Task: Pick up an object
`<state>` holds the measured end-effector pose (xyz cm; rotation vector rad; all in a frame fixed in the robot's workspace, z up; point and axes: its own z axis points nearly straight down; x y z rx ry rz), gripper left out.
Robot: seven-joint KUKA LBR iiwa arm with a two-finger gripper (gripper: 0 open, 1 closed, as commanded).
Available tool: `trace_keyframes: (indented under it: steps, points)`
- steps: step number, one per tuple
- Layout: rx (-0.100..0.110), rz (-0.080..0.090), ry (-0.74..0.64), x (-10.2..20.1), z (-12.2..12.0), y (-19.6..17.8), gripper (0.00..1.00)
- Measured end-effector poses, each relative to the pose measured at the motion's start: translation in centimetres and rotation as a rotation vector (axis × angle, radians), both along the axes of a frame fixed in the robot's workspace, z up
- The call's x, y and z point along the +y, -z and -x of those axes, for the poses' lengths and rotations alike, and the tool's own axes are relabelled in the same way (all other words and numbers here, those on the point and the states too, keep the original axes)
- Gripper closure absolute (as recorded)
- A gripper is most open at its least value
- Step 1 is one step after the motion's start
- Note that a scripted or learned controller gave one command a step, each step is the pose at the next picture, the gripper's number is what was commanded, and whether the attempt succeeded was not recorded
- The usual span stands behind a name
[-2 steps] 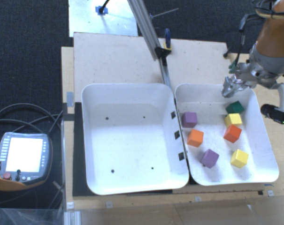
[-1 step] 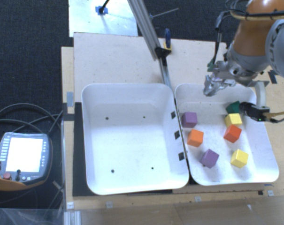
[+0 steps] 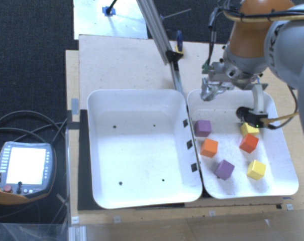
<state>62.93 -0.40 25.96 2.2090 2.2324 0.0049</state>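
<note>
The right bin (image 3: 287, 182) holds several small cubes: a purple one (image 3: 203, 127) near its left wall, an orange one (image 3: 209, 147) below it, a second purple one (image 3: 224, 169), a red-orange one (image 3: 248, 142), a yellow one (image 3: 256, 169) toward the front and another yellow one (image 3: 249, 129) partly behind a black part of the arm. My gripper (image 3: 208, 92) hangs over the bin's back left corner, above and behind the purple cube. I see nothing between its fingers.
The left bin (image 3: 101, 134) lies beside the right one, sharing a middle wall. A slanted metal pole (image 3: 154, 24) crosses the bench behind the bins. A teach pendant (image 3: 22, 172) with cables rests at the far left.
</note>
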Motion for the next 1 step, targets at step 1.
trace_keyframes:
  steps: [1]
  points:
    - [0.0, -0.001, -0.001, 5.51, -0.4, 0.01, 1.0]
